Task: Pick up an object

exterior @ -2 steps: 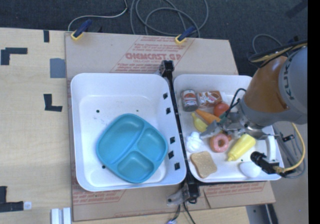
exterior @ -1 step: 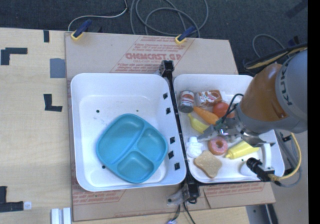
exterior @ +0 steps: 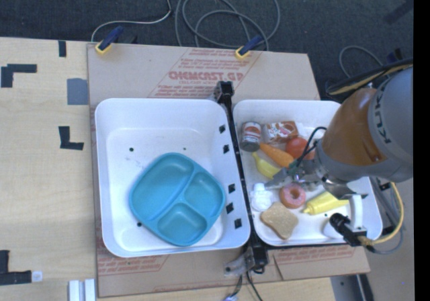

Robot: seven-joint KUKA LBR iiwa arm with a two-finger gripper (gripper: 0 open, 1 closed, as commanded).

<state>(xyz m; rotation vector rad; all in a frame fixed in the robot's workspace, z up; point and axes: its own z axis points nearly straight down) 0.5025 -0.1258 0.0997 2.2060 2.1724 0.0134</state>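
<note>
Gripper [exterior: 290, 175] is low in the right bin [exterior: 322, 106], among toy foods: carrot [exterior: 277, 154], donut [exterior: 293, 196], banana [exterior: 266, 166]. Grip state cannot be told; nothing is seen grasped. No object is lifted. The pick remains to be done.

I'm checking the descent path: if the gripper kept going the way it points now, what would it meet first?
Probably the pink donut, which lies just off the gripper tip, in the right bin; depth is hard to judge from above.

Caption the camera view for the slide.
Arm reaches into the right bin of toy food; the left bin holds a blue divided plate.
</note>
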